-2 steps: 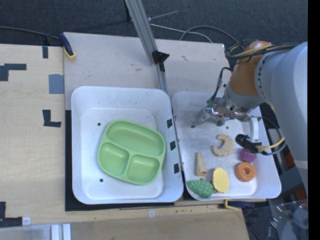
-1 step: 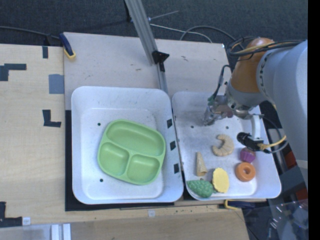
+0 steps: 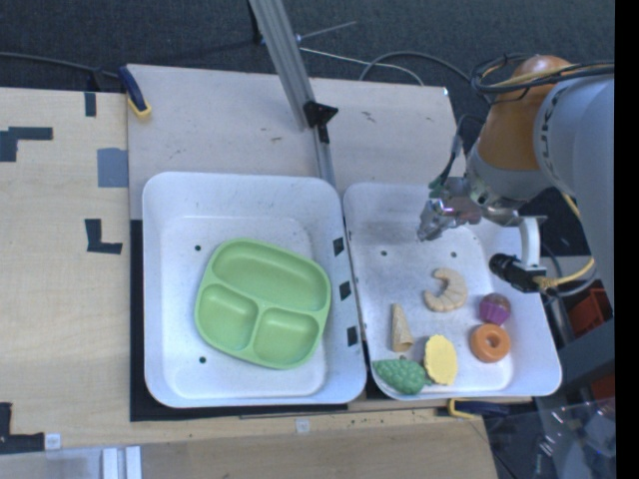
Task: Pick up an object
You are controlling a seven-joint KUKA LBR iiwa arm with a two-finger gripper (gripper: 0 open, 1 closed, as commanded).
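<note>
Far off to the left of the tool (image 3: pixel 436 220) sits a light green plastic plate with three sections (image 3: pixel 263 303), lying in the left white bin (image 3: pixel 160 267). It is well away, so the tool should not bump it.

The toys all lie in the right white bin (image 3: pixel 374 213), below the tool. Lowest and furthest left is a bumpy green toy vegetable (image 3: pixel 401 375), pressed against the bin's bottom edge. Just above it is a small tan cone (image 3: pixel 400 327). Next to them is a yellow toy (image 3: pixel 440 359). Closest to the tool, right under it, is a pale curved toy croissant (image 3: pixel 446 290). Further right sit a purple toy (image 3: pixel 494 309) and an orange ring-shaped toy (image 3: pixel 490 342), nearly touching.

The tool hangs over a bare part of the bin with nothing between its fingers. I cannot tell if they are open or closed.

What could go wrong? If the tool goes straight down, it may grab only air. The croissant is curved and could slip out. The green, tan and yellow toys are bunched up, so the fingers might push one away.
</note>
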